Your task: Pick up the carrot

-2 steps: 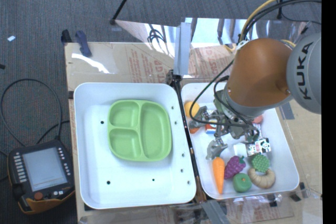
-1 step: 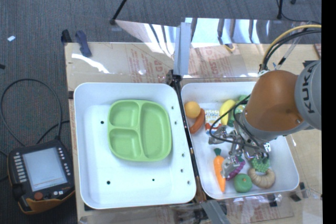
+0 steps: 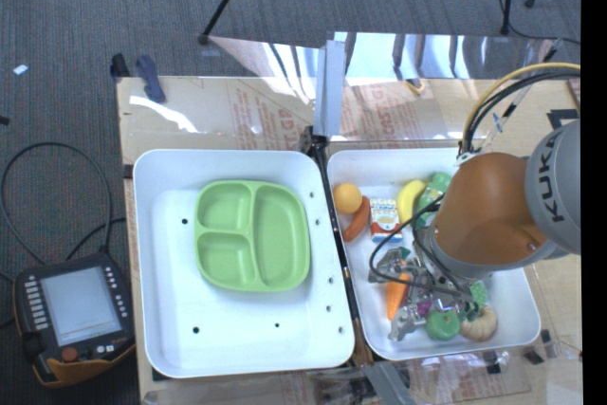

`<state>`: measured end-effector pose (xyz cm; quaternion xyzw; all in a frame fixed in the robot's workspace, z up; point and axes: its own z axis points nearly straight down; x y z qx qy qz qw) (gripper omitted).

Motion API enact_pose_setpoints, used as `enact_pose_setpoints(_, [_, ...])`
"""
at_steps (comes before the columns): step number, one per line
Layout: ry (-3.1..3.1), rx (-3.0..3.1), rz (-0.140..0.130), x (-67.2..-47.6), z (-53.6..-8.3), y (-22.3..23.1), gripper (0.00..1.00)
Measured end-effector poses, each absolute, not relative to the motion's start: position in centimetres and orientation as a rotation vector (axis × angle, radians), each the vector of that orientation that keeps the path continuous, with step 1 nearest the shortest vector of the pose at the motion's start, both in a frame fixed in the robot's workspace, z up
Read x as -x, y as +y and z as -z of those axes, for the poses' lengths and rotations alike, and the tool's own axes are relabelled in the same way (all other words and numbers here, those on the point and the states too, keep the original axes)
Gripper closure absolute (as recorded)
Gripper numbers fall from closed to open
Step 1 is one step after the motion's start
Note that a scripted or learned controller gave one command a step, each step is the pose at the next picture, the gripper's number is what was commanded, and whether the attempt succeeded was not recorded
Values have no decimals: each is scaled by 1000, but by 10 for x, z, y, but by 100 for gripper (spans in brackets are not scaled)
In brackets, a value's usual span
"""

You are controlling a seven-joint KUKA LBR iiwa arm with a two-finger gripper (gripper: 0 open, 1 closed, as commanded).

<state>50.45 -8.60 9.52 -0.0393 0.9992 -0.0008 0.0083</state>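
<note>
My hand (image 3: 414, 291) hangs over the carrot (image 3: 395, 297), its grip impossible to tell, my arm (image 3: 569, 185) lettered "KU".

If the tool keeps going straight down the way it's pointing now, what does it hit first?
Most likely the carrot: the tool points down into the right bin with the carrot directly beside and below it. Depth is hard to judge from above, so the green round toy nearby could be touched instead.
</note>
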Motion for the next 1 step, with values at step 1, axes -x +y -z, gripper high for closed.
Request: enact_pose_setpoints(1, [3143,140,-6,-490,-91,-78,100])
